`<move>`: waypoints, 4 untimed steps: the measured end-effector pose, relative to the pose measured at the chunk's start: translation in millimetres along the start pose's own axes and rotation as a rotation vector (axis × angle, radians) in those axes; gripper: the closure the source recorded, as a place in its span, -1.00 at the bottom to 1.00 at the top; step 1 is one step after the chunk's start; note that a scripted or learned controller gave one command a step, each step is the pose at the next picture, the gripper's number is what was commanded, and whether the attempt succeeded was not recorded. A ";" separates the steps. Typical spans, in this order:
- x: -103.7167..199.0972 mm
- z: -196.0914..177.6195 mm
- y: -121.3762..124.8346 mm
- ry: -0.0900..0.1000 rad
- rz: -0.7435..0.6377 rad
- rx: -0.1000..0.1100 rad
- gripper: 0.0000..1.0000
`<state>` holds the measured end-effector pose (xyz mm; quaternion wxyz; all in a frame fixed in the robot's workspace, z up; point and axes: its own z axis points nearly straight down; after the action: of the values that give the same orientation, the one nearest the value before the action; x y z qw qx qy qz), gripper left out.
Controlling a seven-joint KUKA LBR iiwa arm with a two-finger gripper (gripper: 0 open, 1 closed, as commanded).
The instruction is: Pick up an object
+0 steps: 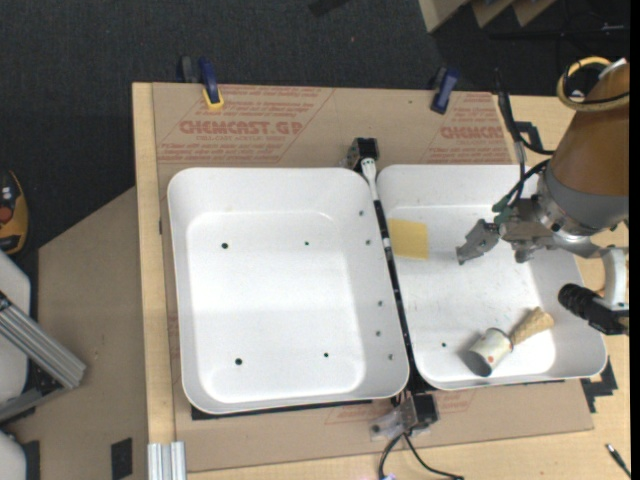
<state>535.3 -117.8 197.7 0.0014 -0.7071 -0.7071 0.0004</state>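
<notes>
A flat yellow square pad (408, 238) lies in the right bin (455, 193) near its left wall. A small brush (507, 340) with a white round handle and tan bristles rests on its side by the bin's front right corner. My gripper (498, 249) hangs over the middle right of this bin, to the right of the pad and farther back than the brush. Its fingers stand open with nothing between them, one dark fingertip (472, 250) pointing toward the pad.
The left bin (270, 278) sits beside the right one, a black strip with clips running between them. Both rest on a brown board clamped at the back. The grey and orange arm (590, 158) covers the right bin's far right side.
</notes>
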 end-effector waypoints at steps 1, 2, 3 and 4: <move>0.0 -10.8 0.6 -0.001 -0.001 -0.003 1.00; 48.1 -98.4 47.0 -0.002 -0.008 -0.016 1.00; 101.5 -136.7 102.9 -0.001 -0.008 -0.012 1.00; 161.4 -70.0 111.3 0.001 -0.007 0.006 1.00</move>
<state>646.8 43.5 267.7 0.0035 -0.7047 -0.7095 0.0021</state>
